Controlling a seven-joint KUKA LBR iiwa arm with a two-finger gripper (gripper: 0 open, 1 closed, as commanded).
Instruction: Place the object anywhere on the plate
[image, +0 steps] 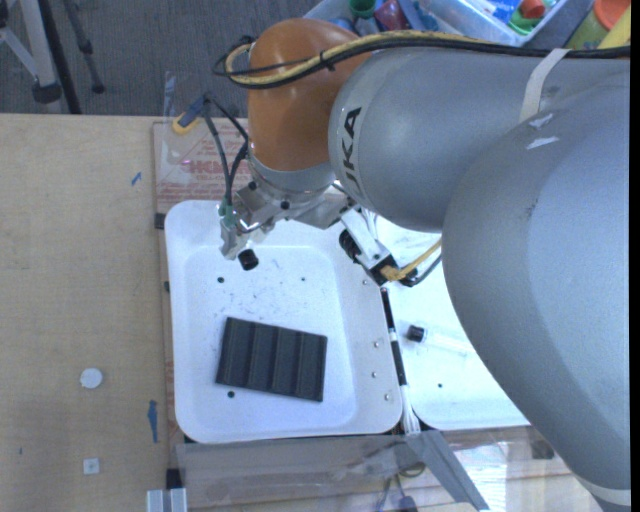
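Camera view: I read the bench from above, at a slant.
Arm (480, 150): grey, with an orange band (290, 90); I see it reaching in from the right and covering most of the right bin.
Gripper (238, 245): hangs over the far left part of the left bin, near its far rim.
Jaws: I cannot tell whether they are wide or narrow; the wrist hides them, and I see nothing between them.
Left bin (190, 400): white, shallow, with dark specks on its floor.
Plate (272, 358): dark, ribbed, rectangular, lying flat and slightly skewed in the near half of the left bin, well apart from the gripper.
Object: I cannot tell which thing it is; a small dark piece (415, 333) lies in the right bin (470, 410), near the wall between the bins.
Cables (215, 140): run from the wrist up over the far rim.
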